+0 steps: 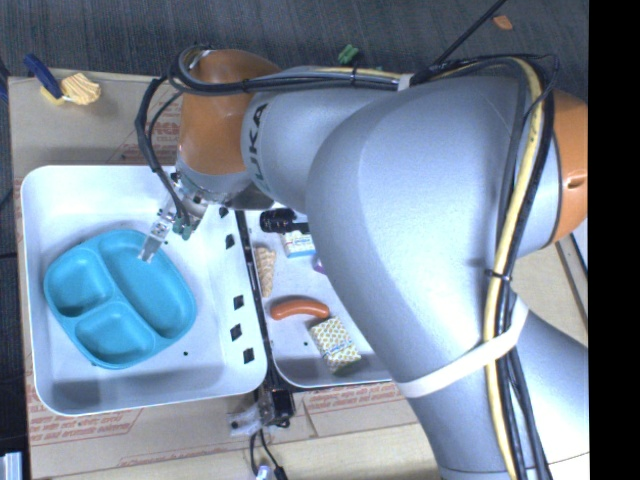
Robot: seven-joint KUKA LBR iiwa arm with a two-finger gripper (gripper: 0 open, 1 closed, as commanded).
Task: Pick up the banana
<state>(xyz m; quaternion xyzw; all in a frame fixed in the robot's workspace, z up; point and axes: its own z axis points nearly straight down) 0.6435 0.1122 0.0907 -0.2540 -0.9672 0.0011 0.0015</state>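
The arm (400, 198) reaches across from the right and hangs its hand (158, 236) low over the left bin (40, 183), just above the upper edge of the blue plate (120, 298). That placing looks like a probe of this bin rather than a grasp, since nothing sits between the tips. Whether the hand is apart or together I cannot tell (it is small and seen at a slant). Where the banana lies I cannot tell either. The arm's bulk covers most of the right bin (300, 373), so my guess is that the fruit is somewhere beneath it, and the hand is then poised over the wrong bin. The plate lies flat and slightly askew on the bin floor, which makes it a poor thing to bump. By count there are 2 white bins side by side on the bench (110, 118) and 1 plate with 3 compartments. The strip of the right bin beside the arm holds 4 small things that I can make out: 1 orange sausage-like piece (298, 308), 1 yellow patterned block (335, 343), 1 pale cone (265, 265) and 1 small box (296, 245). They are loosely scattered, each apart from the others, as if tipped in rather than arranged. Outside the bins, 1 yellow and blue item (72, 88) lies at the bench's far left corner.
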